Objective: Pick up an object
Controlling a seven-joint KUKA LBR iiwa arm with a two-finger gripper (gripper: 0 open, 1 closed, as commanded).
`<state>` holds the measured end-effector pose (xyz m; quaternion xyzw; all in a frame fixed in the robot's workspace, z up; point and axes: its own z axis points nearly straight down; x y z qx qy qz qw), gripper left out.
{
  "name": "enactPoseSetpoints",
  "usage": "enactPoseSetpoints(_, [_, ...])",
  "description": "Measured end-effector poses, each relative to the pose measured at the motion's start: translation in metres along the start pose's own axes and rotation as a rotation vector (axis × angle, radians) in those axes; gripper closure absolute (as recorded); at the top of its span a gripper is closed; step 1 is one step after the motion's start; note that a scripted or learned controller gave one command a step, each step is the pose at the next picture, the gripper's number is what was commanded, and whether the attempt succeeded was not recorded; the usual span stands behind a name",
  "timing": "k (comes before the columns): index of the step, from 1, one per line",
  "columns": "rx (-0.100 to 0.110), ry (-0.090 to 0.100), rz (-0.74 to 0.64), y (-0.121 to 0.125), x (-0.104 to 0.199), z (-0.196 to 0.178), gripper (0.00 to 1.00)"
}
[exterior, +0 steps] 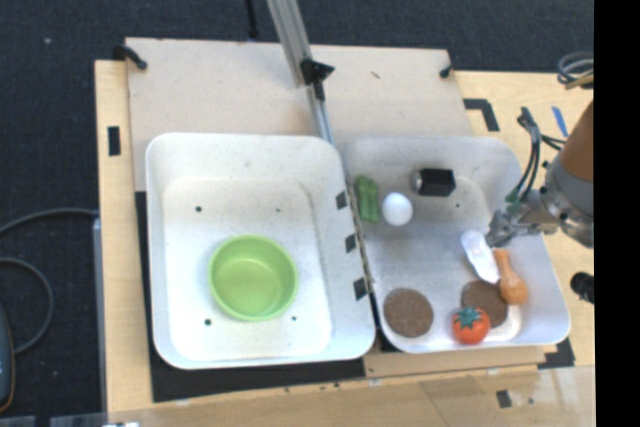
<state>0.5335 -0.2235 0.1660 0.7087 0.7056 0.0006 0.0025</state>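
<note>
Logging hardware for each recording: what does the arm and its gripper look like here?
The arm enters from the right edge: a grey wrist section with an orange band above it. Dark cables loop beside it. The gripper is a small grey metallic part, too blurred to make out its fingers.

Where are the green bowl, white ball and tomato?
green bowl (pixel 253 277), camera view, inner floor of the bowl.
white ball (pixel 398 209), camera view, its middle.
tomato (pixel 470 326), camera view, red body.
</note>
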Motion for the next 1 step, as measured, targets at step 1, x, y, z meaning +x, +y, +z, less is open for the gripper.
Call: enactPoseSetpoints(1, [-0.002,-0.001,-0.007,0.0013,-0.0031,-0.0437,1.0])
